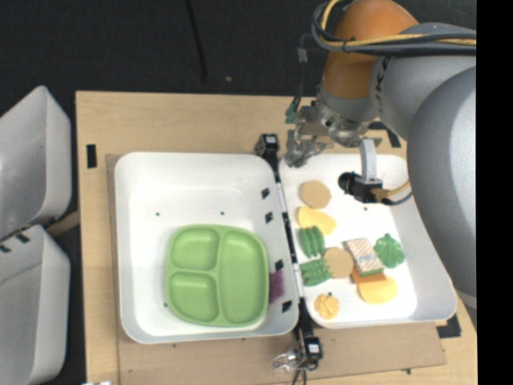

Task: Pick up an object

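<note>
Bench: pale wooden board (96, 215) on a dark floor, white padded shapes at its left
Left bin (144, 183): glossy white, holds a green three-part tray (218, 275), smooth plastic
Right bin (417, 295): toy foods clustered by the divider, among them a tan round disc (315, 193), ridged green pieces, an orange wedge
Gripper (298, 152): at the right bin's far left corner, above the disc; grip state cannot be told

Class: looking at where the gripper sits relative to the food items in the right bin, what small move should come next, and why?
Probably lower and shift the gripper toward the round tan cookie. The gripper sits at the right bin's far left corner, and the cookie is the nearest item, lying apart from the others.
</note>
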Motion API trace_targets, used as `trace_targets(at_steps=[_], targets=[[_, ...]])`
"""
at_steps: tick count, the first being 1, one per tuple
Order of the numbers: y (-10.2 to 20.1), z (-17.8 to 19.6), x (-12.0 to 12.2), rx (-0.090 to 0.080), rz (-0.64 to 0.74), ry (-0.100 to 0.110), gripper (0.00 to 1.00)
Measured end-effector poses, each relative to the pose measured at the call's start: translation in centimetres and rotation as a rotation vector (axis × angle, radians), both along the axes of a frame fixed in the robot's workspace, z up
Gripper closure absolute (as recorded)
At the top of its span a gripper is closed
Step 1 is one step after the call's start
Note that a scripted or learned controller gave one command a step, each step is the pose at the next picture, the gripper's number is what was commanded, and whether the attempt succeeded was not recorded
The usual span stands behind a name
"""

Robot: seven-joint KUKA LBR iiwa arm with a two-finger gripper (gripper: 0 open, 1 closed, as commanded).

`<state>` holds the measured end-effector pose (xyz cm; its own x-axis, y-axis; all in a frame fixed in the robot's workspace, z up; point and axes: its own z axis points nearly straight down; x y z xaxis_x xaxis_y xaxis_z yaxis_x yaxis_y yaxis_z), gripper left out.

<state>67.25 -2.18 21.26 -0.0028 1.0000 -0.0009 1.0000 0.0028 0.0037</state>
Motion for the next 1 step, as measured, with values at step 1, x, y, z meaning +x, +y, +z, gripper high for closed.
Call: trace_targets(at_steps=[1], targets=[[5.74,-1.25,-2.64,0.002,0.003,0.006,1.00]])
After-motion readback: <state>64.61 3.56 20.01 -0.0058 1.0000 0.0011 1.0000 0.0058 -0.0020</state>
